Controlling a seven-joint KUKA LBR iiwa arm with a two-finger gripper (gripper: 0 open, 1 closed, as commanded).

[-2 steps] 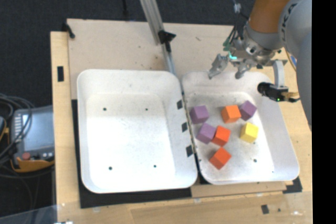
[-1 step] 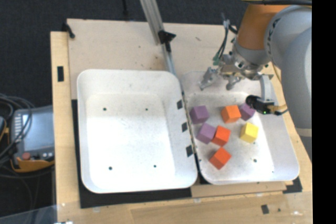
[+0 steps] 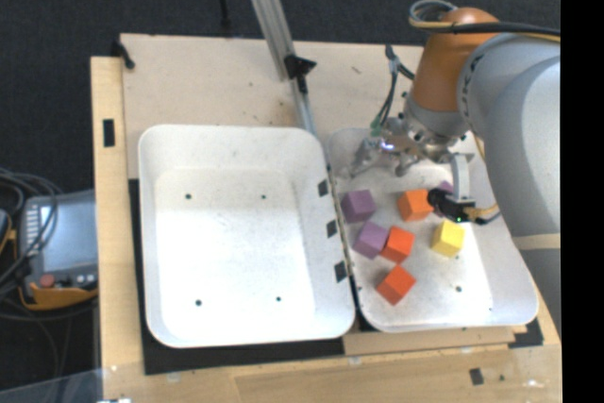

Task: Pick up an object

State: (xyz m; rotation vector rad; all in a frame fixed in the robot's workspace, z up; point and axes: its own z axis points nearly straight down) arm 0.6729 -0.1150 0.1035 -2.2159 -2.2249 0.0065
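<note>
Several small blocks lie in the right bin (image 3: 491, 293): two purple blocks (image 3: 358, 205) (image 3: 372, 239), three orange blocks (image 3: 414, 205) (image 3: 398, 243) (image 3: 396, 284) and one yellow block (image 3: 447, 239). My gripper (image 3: 385, 154) hangs over the back of that bin, above and slightly right of the upper purple block. Nothing shows between its fingers. The wrist with its orange band (image 3: 442, 80) rises behind it and the grey arm covers the bin's back right corner.
The left bin (image 3: 236, 236) lies beside the right one, their rims touching along the middle. A slanted metal pole (image 3: 269, 9) stands behind the bins. A control pendant (image 3: 57, 245) and cables sit off the bench at the left.
</note>
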